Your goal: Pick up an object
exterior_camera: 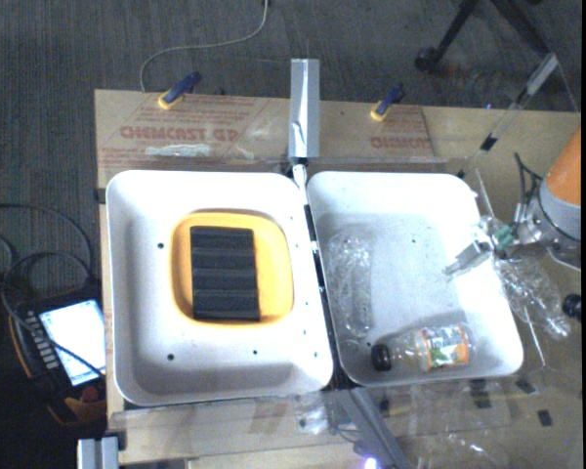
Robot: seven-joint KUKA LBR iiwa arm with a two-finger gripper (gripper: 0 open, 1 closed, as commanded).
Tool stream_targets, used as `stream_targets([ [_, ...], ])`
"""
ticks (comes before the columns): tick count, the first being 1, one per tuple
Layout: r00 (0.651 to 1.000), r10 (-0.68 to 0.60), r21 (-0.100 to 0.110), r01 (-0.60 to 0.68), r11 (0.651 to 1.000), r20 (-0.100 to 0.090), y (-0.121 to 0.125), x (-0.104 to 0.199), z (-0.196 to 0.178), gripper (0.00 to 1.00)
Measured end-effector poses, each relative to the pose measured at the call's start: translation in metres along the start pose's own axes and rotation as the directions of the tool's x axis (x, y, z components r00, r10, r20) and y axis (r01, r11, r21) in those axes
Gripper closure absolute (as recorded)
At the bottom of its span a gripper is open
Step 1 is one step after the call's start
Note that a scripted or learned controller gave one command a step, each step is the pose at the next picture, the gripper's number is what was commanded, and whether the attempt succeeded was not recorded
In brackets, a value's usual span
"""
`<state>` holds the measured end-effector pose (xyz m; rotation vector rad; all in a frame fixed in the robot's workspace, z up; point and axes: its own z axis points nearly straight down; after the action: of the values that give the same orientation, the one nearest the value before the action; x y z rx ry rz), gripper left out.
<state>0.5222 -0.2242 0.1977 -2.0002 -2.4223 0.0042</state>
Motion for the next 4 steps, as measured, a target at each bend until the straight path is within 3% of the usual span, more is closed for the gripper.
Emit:
stream_targets([
  [1,0.999,-0.035,0.0,0.035,0.999,-0.002,-0.038,0.008,0.03,0.0],
  [2,0.999,-0.038,-0.003,0.038,0.999,-0.005,-0.035,0.01,0.021,1.0],
  [3,0.966,0.259,-0.001,-0.259,0.966,-0.001,-0.016,0.032,-0.018,1.0],
  [4,0.967,0.256,0.0,-0.256,0.967,-0.001,-0.015,0.033,-0.027,1.0],
])
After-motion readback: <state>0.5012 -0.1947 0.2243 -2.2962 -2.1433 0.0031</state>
